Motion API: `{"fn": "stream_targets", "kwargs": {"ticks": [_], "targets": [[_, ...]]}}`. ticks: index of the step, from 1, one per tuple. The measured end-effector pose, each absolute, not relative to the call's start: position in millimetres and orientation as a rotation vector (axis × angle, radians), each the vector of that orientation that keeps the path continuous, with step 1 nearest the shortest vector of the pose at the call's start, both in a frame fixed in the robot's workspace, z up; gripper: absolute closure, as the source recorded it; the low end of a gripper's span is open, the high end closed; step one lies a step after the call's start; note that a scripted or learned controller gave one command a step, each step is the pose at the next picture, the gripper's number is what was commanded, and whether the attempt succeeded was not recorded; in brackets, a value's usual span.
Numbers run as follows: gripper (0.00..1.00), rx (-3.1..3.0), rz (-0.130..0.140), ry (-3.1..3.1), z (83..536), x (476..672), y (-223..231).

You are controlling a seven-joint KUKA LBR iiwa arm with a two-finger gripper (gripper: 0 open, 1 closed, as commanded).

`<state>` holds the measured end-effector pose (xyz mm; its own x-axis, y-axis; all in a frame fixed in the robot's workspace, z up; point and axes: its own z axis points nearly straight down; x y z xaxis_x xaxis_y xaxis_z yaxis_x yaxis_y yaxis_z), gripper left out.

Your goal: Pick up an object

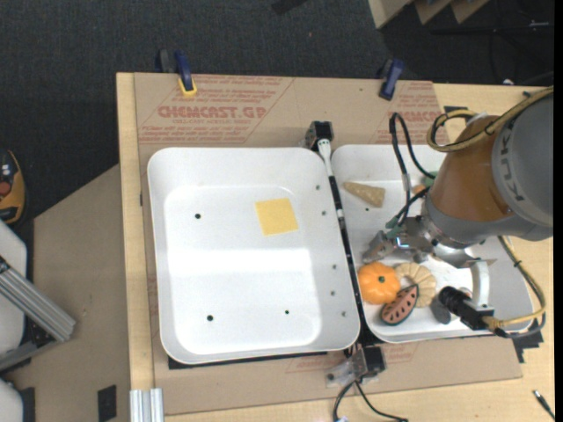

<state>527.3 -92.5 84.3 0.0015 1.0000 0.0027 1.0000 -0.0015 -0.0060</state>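
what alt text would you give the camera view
Overhead view of a grey and orange robot arm reaching into the right bin, above an orange pumpkin toy, a tan wedge and other small items. The left bin holds a yellow square.

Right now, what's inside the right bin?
The right bin holds a tan wedge, an orange pumpkin-like toy, a dark red slice and a pale ridged piece. The arm covers its far side.

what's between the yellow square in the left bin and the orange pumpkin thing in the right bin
In the camera view, bare white floor of the left bin, then the two bins' touching rims, separate the yellow square from the orange pumpkin.
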Motion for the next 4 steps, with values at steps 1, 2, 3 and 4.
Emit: {"fn": "stream_targets", "kwargs": {"ticks": [1, 2, 3, 4], "targets": [[1.0, -2.224, -0.001, -2.219, 95, 529.9, -93], [1.0, -2.22, -0.014, -2.236, 191, 571.4, -52], [1.0, -2.213, -0.022, -2.242, 310, 588.6, 55], [1.0, -2.227, -0.028, -2.235, 546, 573.7, 71]]}}
